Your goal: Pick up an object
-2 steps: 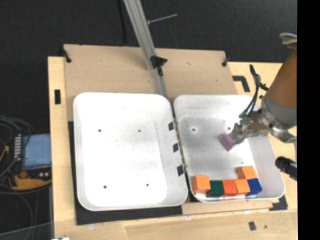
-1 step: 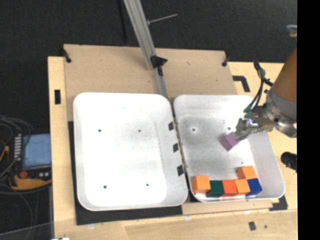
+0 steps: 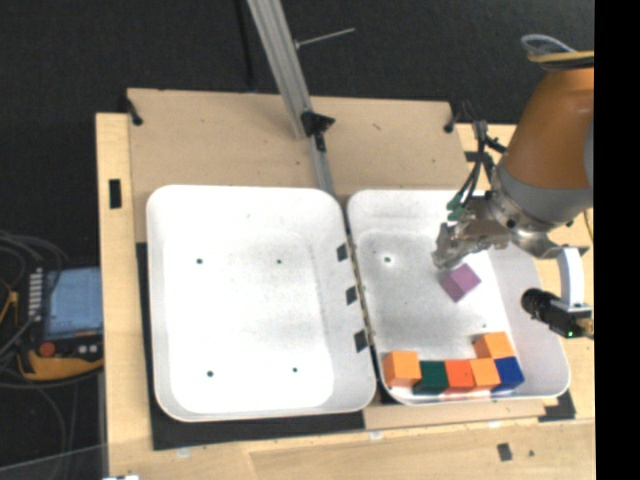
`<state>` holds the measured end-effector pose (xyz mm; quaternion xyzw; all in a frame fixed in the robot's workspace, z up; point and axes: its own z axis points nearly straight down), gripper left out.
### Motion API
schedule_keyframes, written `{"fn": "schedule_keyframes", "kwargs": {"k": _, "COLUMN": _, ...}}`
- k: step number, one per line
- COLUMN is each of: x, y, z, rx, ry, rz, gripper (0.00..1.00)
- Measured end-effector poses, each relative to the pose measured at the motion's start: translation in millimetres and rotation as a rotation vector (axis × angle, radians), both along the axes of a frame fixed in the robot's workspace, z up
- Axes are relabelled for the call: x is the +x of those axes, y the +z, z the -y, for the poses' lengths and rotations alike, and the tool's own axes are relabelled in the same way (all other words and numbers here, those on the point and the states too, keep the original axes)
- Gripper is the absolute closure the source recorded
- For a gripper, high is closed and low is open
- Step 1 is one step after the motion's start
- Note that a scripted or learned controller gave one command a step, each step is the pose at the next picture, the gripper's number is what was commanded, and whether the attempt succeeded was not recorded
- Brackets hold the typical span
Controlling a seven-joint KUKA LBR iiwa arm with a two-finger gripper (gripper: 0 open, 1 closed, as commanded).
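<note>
The arm [image 3: 548,158] is cut off at the right of the frame, so its base and most of its links are out of sight, and its wrist covers part of the right bin [image 3: 400,298] behind it. The gripper [image 3: 452,261] is too small and blurred to make out, and it hides the upper edge of the purple block [image 3: 461,282]. At the left edge of the frame a blue device [image 3: 70,303] and its cables run out of view.

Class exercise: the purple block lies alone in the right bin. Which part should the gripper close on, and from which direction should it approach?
Probably from straight above, closing on two opposite flat sides of the purple block. It lies turned at an angle to the bin's walls, so the gripper would need to rotate to match. Open floor surrounds it, unlike the blocks packed along the near wall.
</note>
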<state>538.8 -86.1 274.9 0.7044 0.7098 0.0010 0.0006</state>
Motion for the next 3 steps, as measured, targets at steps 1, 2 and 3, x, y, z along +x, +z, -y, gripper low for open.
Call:
{"fn": "schedule_keyframes", "kwargs": {"k": 1, "x": 14.5, "y": 1.9, "z": -54.3, "rx": 0.0, "ry": 0.0, "rz": 0.0, "gripper": 1.0}}
{"fn": "schedule_keyframes", "kwargs": {"k": 2, "x": 30.1, "y": 1.2, "z": -104.8, "rx": -0.001, "ry": -0.001, "rz": 0.0, "gripper": 1.0}}
{"fn": "schedule_keyframes", "kwargs": {"k": 3, "x": 30.4, "y": -16.9, "z": -150.3, "rx": -0.001, "ry": -0.002, "rz": -0.005, "gripper": 1.0}}
